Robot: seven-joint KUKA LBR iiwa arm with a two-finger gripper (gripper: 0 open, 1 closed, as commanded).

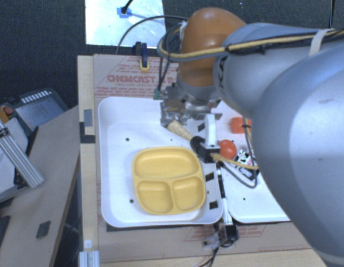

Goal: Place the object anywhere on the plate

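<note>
The claw (pixel 174 118), at the left bin's (pixel 113 149) far edge, grips a tan object (pixel 179 129); the plate (pixel 167 179) lies toward the near edge.

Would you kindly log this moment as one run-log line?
gripper: over left bin, behind plate | fingers: cannot tell | tan object: beneath gripper, off plate | yellow plate: holds nothing | placement: not done
</note>
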